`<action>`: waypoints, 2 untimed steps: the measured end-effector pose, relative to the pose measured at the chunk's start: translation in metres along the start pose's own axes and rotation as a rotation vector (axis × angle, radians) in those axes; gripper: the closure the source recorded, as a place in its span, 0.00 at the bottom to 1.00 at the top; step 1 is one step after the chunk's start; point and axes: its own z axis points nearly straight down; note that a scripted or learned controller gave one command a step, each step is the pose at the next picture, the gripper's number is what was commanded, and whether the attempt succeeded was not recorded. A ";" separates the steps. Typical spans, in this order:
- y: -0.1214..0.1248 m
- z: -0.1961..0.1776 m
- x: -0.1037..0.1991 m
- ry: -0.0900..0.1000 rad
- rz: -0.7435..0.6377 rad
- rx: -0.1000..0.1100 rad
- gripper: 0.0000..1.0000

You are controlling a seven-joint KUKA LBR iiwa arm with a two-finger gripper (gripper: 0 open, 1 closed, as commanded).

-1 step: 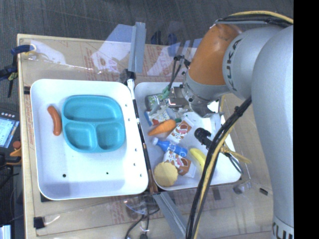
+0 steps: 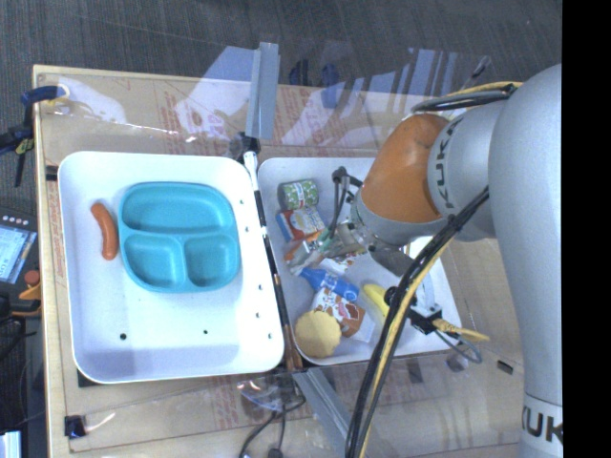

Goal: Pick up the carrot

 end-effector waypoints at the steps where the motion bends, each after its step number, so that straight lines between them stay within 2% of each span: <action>1: 0.052 0.017 -0.020 0.007 -0.454 0.009 0.00; 2: 0.051 0.009 -0.021 0.008 -0.455 0.013 1.00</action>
